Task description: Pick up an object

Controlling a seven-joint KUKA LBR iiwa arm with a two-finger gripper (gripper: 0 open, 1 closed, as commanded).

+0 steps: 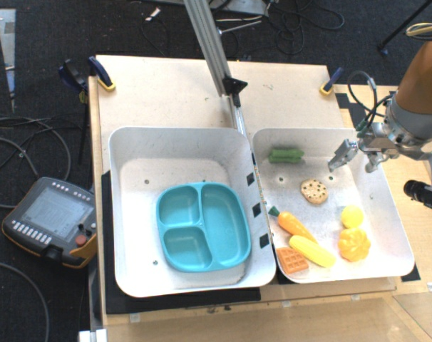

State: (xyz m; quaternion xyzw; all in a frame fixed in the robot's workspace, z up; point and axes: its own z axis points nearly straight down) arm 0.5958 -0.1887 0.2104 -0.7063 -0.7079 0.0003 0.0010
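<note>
The right bin (387, 205) holds several toy foods: a green pickle-like piece (285, 155) at the back, a round cookie (314, 191), a carrot (293, 224), a yellow banana-like piece (312, 251), a waffle (293, 262), a small yellow ball (352, 216) and a larger lumpy yellow fruit (354, 245). My gripper (357, 158) hangs over the back right of that bin, above and right of the cookie. Its two fingers stand apart with nothing between them.
The left bin (130, 191) holds a teal three-compartment tray (202, 226). A metal pole (210, 38) slants across the bench behind the bins. Clamps sit at the bench's rear corners, and a teach pendant (52, 223) lies on the floor to the left.
</note>
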